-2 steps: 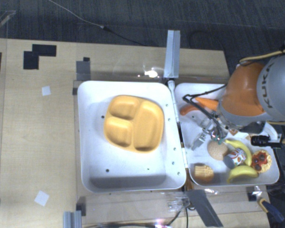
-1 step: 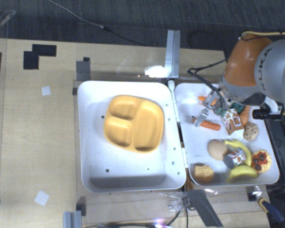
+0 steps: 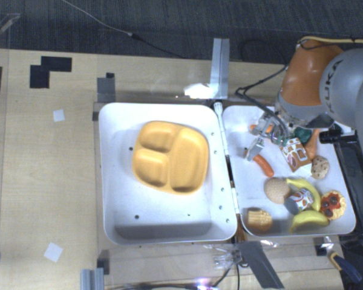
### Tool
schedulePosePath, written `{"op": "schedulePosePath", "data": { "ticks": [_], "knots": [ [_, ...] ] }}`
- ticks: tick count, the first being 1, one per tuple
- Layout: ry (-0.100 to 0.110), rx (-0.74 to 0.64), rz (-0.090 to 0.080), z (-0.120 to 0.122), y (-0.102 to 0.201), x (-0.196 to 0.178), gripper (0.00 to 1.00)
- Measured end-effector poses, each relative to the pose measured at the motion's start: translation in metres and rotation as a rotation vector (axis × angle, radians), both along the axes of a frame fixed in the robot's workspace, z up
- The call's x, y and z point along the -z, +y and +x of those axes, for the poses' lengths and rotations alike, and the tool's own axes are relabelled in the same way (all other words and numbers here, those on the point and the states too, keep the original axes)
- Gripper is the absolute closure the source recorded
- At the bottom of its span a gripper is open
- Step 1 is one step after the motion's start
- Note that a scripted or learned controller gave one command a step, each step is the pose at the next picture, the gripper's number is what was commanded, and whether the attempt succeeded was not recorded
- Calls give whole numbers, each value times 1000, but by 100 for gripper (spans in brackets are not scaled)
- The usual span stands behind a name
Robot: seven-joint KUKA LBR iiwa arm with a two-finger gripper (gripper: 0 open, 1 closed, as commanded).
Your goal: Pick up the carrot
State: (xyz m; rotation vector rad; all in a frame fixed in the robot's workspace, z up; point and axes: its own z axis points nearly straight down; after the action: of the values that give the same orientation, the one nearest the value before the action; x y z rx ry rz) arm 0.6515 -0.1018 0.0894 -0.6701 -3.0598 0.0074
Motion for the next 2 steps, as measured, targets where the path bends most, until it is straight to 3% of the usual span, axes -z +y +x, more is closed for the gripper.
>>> {"op": "schedulePosePath", "data": {
  "ticks": [1,2],
  "knots": [
    [8,85,-2,6,5,0,0],
    [-29,80,-4,14,7,-16,100]
  ]
}}
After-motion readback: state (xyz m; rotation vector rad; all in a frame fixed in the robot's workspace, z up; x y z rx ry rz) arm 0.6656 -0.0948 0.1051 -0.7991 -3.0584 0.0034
